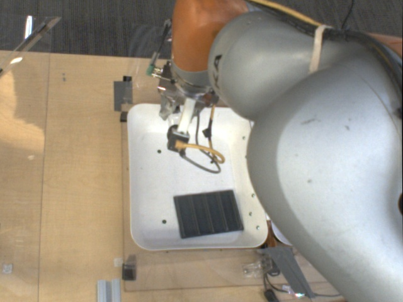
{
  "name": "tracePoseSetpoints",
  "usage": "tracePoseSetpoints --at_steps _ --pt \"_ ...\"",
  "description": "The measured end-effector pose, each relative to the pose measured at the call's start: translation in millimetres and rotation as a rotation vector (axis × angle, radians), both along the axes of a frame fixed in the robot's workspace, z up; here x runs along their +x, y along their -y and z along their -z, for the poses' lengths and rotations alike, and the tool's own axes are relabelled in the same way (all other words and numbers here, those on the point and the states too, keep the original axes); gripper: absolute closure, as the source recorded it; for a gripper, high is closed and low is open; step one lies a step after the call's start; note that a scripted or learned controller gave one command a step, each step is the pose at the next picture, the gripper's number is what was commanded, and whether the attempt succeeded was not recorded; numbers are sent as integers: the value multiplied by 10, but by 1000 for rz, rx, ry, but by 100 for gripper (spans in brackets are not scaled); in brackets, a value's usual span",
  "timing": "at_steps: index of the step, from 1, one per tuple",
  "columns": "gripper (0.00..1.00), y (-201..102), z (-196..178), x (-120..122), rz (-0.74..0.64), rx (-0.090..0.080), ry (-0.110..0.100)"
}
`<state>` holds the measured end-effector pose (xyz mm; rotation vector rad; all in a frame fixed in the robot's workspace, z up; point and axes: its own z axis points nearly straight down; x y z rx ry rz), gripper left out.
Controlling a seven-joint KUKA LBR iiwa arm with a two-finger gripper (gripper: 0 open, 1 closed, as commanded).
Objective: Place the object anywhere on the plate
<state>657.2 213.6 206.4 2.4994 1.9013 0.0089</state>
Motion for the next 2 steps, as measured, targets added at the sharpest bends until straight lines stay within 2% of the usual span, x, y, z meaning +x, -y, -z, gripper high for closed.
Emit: tracePoseSetpoints --at_steps 1,2 --pt "100 -196 -1509 118 -240 -1 4" --pt "100 -214 -400 -357 -410 -2 -4"
